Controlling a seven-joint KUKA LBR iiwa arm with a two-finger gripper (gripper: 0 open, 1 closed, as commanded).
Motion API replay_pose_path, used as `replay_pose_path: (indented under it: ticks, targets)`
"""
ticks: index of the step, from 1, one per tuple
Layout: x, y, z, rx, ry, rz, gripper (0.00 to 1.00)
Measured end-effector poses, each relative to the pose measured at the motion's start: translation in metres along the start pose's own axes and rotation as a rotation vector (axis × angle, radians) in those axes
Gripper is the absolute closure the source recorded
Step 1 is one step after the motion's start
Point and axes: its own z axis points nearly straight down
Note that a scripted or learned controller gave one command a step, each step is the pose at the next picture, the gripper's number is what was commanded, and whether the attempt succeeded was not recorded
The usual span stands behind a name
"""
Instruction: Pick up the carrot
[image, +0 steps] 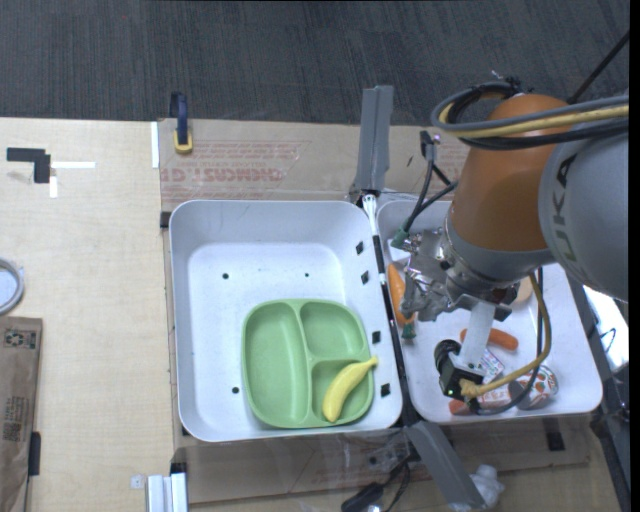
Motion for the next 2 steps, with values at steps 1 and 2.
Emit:
replay_pose_path:
  ticks: [1,2]
  targets:
    - [-0.020,0.009,0.004,-0.002,0.001,0.030,1.00]
    - [-0.019,0.009,-0.014,-0.004,0.001,-0.064,1.00]
